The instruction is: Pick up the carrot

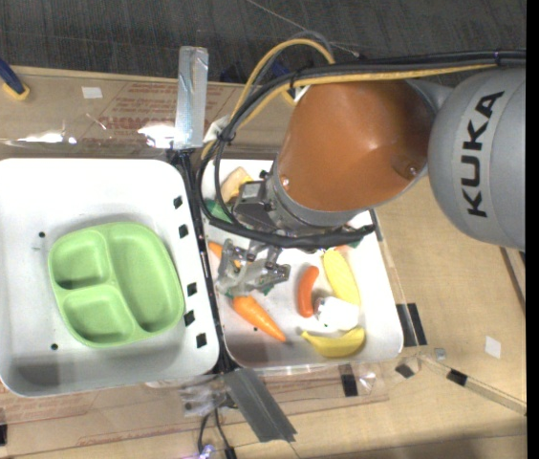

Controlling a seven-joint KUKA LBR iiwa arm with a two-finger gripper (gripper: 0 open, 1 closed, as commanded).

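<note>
green divided plate (115, 280) in left bin (2, 247), banana (334, 341), red pepper (307, 292)

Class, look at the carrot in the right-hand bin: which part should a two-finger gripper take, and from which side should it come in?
Take the carrot around its thick middle, coming straight down from above. It lies flat on the right bin's floor, slanting from its blunt upper-left end to a thin lower-right tip, so the fingers should probably close across its width. The gripper hangs just above its blunt end.

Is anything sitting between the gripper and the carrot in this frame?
Nothing visible does. The gripper hangs low in the right bin, directly above the carrot, which lies bare on the bin floor. The red pepper and banana lie off to the side.
</note>
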